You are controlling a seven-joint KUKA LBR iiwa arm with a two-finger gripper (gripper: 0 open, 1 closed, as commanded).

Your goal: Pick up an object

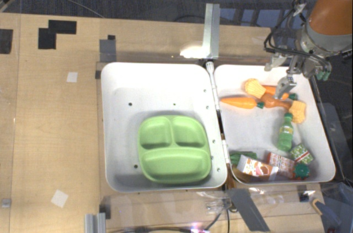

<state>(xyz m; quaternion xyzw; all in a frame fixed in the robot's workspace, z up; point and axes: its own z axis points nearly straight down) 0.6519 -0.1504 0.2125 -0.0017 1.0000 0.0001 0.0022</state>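
My gripper [286,85] hangs over the far part of the right bin [325,168], just above an orange toy piece [271,101]. A yellow corn-like toy [253,87] lies to its left, and an orange carrot [240,101] lies further left. A yellow chunk [298,111] sits just in front of the gripper. A green bottle [285,133] lies nearer the front. Along the front wall are a small green-and-white carton [301,153], a red-and-white carton [266,166] and a dark green item [239,160]. Nothing is visibly held.
The left bin [118,88] holds a green divided plate [174,148] towards its front. A metal post [212,31] stands behind the wall shared by the bins. The arm's orange band [331,9] and cables are at the upper right.
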